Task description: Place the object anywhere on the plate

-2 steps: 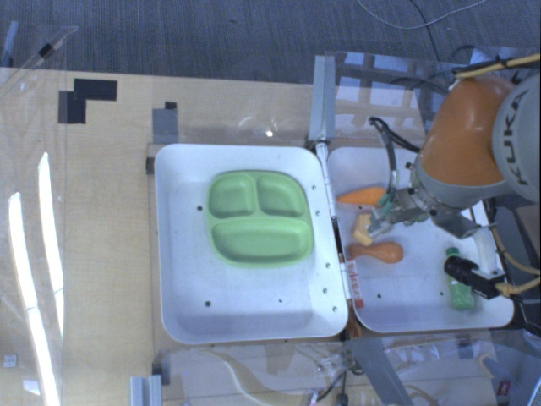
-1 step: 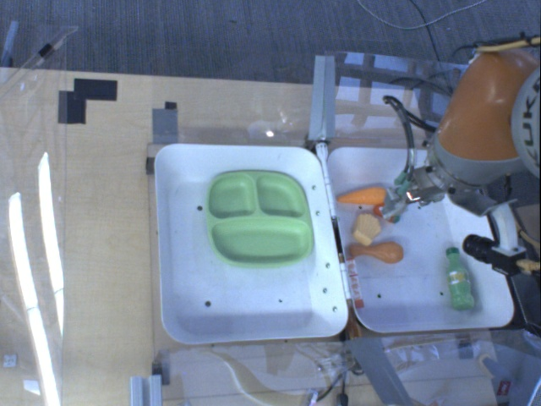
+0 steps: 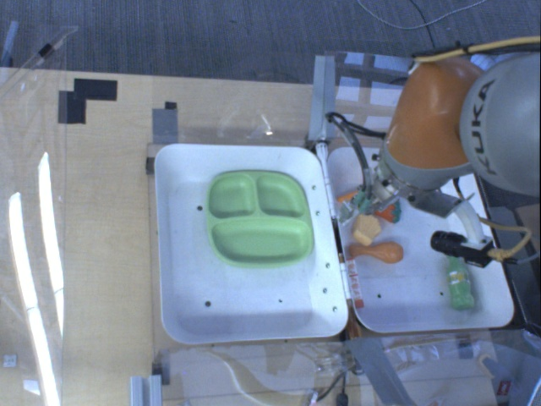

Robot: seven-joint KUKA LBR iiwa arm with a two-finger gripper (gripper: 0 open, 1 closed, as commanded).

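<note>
A green plate (image 3: 258,239) with three sections sits in the middle of the left bin (image 3: 182,252), near the centre of the frame. The two white bins rest side by side on a pale wooden counter (image 3: 93,227).

The arm (image 3: 439,117) comes in from the upper right, and its hand (image 3: 372,201) hangs low over the upper left part of the right bin (image 3: 406,299), close to the wall shared with the other bin. From this angle I cannot tell whether the hand is open or closed, and nothing can be seen gripped in it.

A tan block (image 3: 366,229) lies on the floor of the right bin just below the hand in the frame, well apart from the plate. A rounded orange piece (image 3: 380,250) with a narrow end pointing left lies right under the block. A small orange bit (image 3: 347,197) shows to the left of the hand, and a red-orange bit (image 3: 389,213) to its right. A green bottle (image 3: 461,286) lies near the lower right corner of the same bin.
</note>
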